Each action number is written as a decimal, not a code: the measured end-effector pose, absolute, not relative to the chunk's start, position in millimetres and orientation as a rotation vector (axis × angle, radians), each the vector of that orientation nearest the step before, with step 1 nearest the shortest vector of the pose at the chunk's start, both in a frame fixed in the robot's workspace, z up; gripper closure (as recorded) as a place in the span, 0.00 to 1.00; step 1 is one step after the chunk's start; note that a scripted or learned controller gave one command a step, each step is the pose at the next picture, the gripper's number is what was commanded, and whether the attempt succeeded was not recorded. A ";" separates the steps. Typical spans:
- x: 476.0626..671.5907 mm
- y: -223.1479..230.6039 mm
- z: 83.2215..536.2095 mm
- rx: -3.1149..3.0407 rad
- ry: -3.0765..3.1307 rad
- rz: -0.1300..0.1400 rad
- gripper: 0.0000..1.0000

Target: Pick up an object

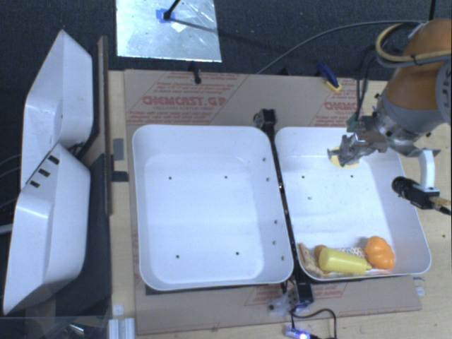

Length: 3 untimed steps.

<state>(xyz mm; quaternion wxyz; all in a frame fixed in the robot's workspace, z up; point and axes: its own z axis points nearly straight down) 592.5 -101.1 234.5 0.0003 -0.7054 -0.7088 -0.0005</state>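
Note:
My gripper (pixel 348 152) hangs low over the far part of the right bin (pixel 332 210), near its back wall. A small yellow object (pixel 345 163) peeks out right beneath the gripper, mostly covered by it; I cannot make out whether it is gripped. In the bin's near right corner lie a yellow bottle-shaped object (pixel 343 261), an orange ball-like object (pixel 380 252) and a small brown piece (pixel 320 251), close together against the front wall.
The left bin (pixel 152 189) sits beside the right one, with a black divider strip (pixel 282 196) between them. A black-tipped fixture (pixel 413 191) juts over the right bin's right rim. Two spare white bins (pixel 53 189) lean at the far left.

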 end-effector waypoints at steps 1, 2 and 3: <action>592.7 -45.5 222.8 -2.215 -2.226 -0.002 1.00; 588.6 11.6 232.4 -2.216 -2.226 -0.003 1.00; 577.1 65.1 233.1 -2.215 -2.226 -0.002 1.00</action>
